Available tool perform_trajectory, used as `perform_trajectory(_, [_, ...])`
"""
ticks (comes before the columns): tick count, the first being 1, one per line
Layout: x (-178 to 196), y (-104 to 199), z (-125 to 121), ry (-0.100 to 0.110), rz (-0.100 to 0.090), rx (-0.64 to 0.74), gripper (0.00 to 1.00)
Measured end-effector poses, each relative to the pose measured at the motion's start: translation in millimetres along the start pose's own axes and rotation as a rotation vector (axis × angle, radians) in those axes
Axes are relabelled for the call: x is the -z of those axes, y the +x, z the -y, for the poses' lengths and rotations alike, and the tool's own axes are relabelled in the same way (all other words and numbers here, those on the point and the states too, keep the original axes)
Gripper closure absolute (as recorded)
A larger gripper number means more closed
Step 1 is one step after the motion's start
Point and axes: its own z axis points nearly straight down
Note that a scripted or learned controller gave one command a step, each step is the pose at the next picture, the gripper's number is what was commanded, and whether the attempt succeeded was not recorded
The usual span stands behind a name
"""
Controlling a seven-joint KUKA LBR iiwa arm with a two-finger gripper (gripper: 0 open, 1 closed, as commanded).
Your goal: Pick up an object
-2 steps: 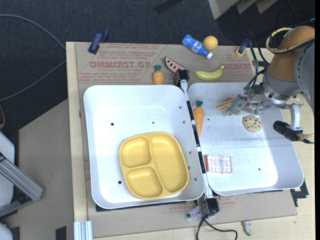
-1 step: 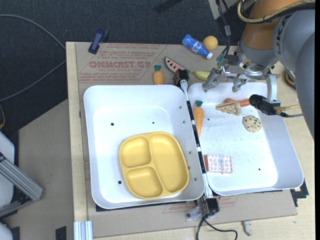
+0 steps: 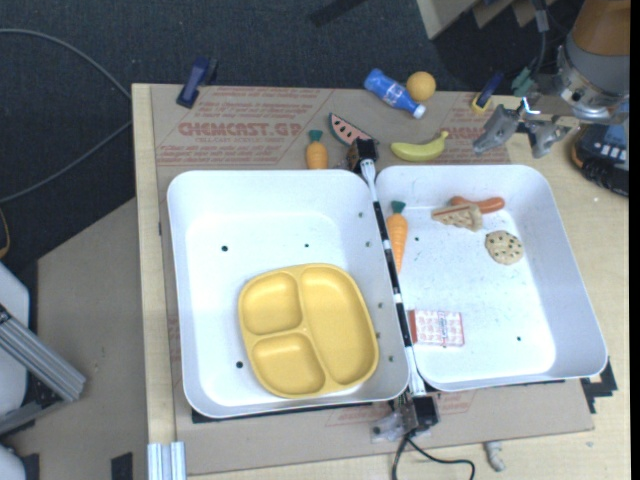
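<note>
The right bin [image 3: 560, 298] holds a carrot [image 3: 397, 236] by its left wall, a hot dog on a slice of bread [image 3: 466, 211], a cookie [image 3: 503, 247] and a small red-and-white packet [image 3: 438, 328]. My gripper [image 3: 520, 128] hangs above the bench just past the right bin's far edge, with its two fingers spread apart and nothing between them. The grey wrist with the orange band [image 3: 600, 23] rises toward the top right.
The left bin [image 3: 200, 228] holds a yellow divided plate [image 3: 305, 328]. Behind the bins lie a banana [image 3: 420, 148], a watermelon slice [image 3: 346, 128], a small carrot-like toy [image 3: 317, 154], a blue bottle [image 3: 392, 92], an orange [image 3: 421, 85] and a blue clip [image 3: 195, 81].
</note>
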Motion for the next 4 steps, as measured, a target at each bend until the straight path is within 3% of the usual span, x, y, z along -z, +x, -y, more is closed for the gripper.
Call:
perform_trajectory(1, [-117,-54,62,0.006,-0.002,-0.001,0.00])
perform_trajectory(2, [-175,-21,41,-0.003,0.000,0.001,0.00])
perform_trajectory(3, [-181,-6,3,0.014,-0.002,-0.002,0.00])
perform_trajectory(4, [-170,-6,3,0.013,-0.001,-0.001,1.00])
